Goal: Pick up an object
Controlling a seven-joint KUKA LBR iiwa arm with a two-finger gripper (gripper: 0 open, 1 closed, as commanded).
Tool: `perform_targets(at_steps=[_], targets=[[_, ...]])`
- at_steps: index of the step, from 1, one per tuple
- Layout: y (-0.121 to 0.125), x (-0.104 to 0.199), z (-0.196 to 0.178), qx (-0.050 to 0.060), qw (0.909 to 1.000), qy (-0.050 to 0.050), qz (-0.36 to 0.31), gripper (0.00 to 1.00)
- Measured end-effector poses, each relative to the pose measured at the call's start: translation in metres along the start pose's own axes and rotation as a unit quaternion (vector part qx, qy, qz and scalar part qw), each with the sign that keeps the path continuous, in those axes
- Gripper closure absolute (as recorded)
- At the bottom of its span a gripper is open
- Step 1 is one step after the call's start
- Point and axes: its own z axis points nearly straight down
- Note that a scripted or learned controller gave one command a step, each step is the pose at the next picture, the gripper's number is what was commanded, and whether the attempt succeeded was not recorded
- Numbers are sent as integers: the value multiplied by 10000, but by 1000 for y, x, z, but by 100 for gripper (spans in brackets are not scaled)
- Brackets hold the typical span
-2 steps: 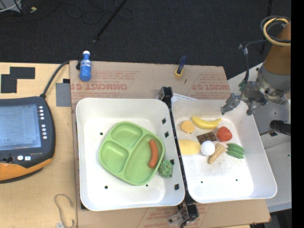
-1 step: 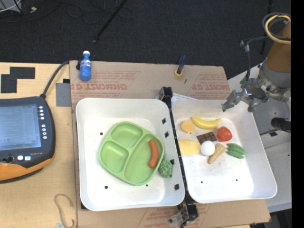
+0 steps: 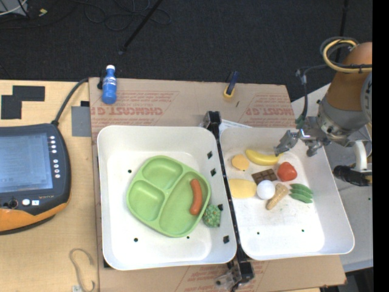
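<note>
Looking down at the bench, I see my pincer hanging with its fingers spread apart and nothing between them, over the upper right part of the right bin. Just below it lie a yellow banana and a red tomato. Near those sit a brown chocolate square, a white ball, a yellow lemon shape, an orange slice, a tan cone and green pods, clustered close together. The left bin carries a green divided plate with a red sausage in its right compartment; a green broccoli piece touches the plate's lower right edge.
</note>
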Motion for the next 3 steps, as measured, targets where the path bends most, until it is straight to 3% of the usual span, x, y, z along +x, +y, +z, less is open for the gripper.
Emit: perform_targets(at_steps=[2,3], targets=[[-6,8,80,-13,10000,-2,-21,0],[-5,7,68,-18,10000,-4,-29,100]])
